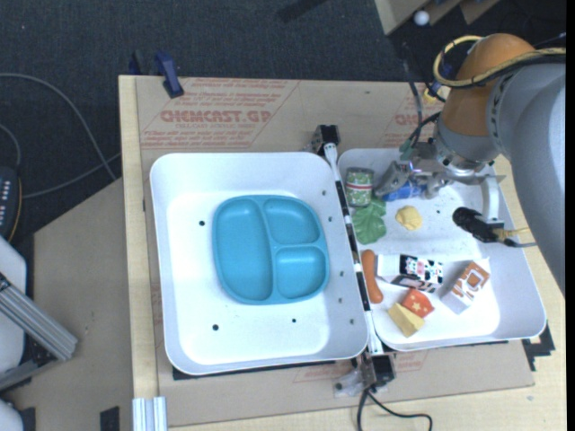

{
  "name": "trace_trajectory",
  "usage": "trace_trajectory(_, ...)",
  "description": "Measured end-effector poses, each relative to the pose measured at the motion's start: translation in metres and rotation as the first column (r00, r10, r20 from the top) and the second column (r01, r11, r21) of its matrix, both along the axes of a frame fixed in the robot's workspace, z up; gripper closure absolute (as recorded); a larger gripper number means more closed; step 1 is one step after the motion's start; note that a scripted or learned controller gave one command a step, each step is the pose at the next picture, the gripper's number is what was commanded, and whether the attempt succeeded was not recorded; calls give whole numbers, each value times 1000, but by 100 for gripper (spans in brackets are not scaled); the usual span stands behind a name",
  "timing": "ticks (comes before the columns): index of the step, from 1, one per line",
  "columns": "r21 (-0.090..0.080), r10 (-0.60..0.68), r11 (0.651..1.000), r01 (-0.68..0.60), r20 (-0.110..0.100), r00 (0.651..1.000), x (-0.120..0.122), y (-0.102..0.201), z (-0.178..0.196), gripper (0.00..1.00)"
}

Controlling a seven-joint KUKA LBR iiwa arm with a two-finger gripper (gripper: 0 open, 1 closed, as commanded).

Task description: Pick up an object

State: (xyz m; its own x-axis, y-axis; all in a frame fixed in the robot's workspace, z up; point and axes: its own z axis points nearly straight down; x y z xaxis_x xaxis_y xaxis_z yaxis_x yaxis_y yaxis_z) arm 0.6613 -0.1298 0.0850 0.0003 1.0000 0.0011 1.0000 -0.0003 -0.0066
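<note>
**A crowded corner, and a grab that may close on nothing**

The left bin holds a blue plate with three compartments, lying flat in the middle; it is well apart from the arm and plays no part in the risk.

Every likely object lies in the right bin; against its left wall stand a green-labelled can and, just below it, a green leafy piece, with an orange stick lower along the same wall; a yellow lump sits near the leafy piece.

The gripper hangs low at the bin's upper end, just beside the can and above the yellow lump; whether it is spread or pressed together I cannot tell, and nothing shows gripped in it.

The trouble, as I judge it, is the tight packing here: a descent could knock the can over or shove it against the wall; the leafy piece looks soft and may slip out; the lump is small and easy to miss.

Further right and lower, a black-and-white carton, a red-and-yellow carton and an orange-and-white box lie close together; a grab there might catch two at once or only nudge them.
</note>
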Motion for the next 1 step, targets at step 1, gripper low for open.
trace_trajectory(1, 0, 0, 1000, 0, 5, 1000, -37, 1, 0, 0)
